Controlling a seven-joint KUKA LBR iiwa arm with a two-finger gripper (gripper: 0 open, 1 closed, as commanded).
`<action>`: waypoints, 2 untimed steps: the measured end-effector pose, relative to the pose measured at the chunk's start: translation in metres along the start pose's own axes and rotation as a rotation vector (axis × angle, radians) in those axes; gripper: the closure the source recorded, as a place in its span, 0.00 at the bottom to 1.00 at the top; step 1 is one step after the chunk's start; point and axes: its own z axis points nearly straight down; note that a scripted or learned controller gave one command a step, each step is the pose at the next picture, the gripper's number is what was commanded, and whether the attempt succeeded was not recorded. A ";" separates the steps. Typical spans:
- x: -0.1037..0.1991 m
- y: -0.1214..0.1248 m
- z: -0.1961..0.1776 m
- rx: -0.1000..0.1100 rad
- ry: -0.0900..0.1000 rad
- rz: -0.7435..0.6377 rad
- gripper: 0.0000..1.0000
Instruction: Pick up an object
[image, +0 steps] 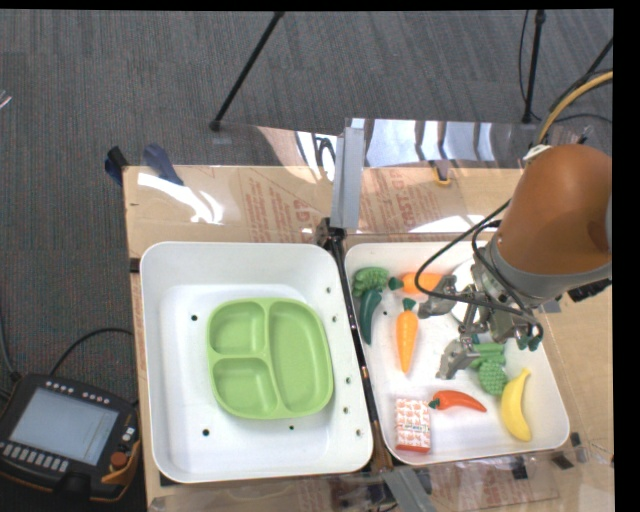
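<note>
Two shallow white plastic bins sit side by side on the bench: the left bin is the roomier, with wide bare floor all round the one pale green three-compartment plastic tray lying in its middle, clear of every wall. The right bin is crowded, and the grey arm with its orange band hangs over its far right corner, covering that part of the floor. The metal two-finger gripper reaches down at the middle of this bin, just beside a knobbly green toy vegetable; the linkages tangle with what lies under them, so I cannot tell how far apart the claw stands or whether it has hold of anything. Counting what shows: one yellow plastic banana along the right wall near the near corner, one orange toy carrot with a green top left of the gripper, one dark green toy pepper or cucumber against the left wall, one green leafy toy bunch in the far left corner, one red toy chilli, one small red-and-white packet at the near edge, and an orange piece partly hidden by the gripper's cabling, too covered to name. Open floor lies between carrot and packet.
</note>
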 end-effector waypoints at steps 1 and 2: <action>-0.008 -0.012 0.107 -0.002 0.012 0.040 0.00; -0.098 -0.007 0.123 -0.001 -0.003 -0.062 0.00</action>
